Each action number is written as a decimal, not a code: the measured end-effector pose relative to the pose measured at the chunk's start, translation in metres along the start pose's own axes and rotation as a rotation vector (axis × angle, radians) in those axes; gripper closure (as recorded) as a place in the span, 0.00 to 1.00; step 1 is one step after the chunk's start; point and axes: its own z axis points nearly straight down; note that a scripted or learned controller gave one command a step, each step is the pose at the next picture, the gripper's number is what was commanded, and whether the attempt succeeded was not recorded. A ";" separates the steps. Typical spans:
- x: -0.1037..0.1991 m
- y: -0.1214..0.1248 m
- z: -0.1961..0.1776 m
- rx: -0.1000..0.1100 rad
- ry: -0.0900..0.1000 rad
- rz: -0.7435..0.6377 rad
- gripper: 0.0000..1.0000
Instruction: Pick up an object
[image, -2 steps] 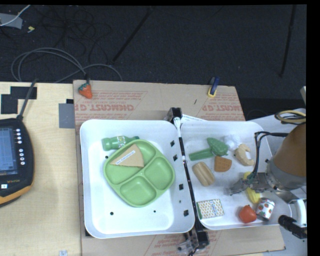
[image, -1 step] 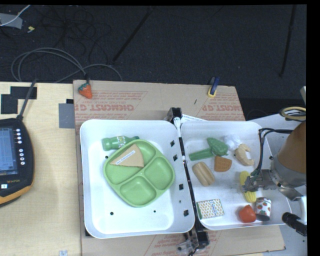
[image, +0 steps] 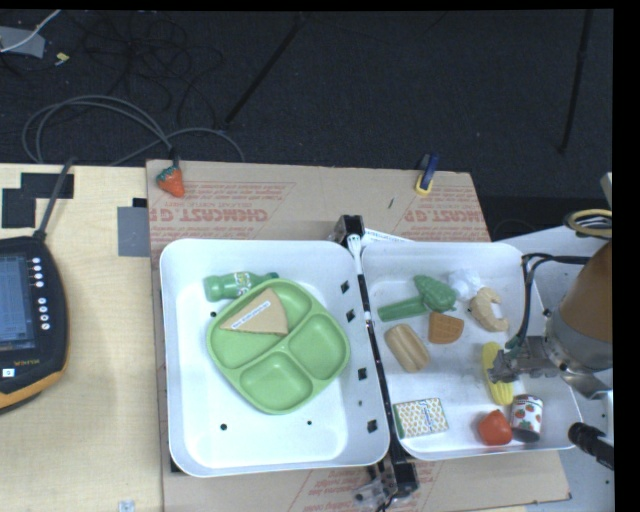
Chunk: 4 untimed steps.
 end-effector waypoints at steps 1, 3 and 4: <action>-0.001 0.000 -0.009 0.002 0.001 0.005 1.00; 0.094 0.056 -0.051 0.027 0.023 -0.022 1.00; 0.088 0.051 -0.055 0.041 0.023 -0.013 1.00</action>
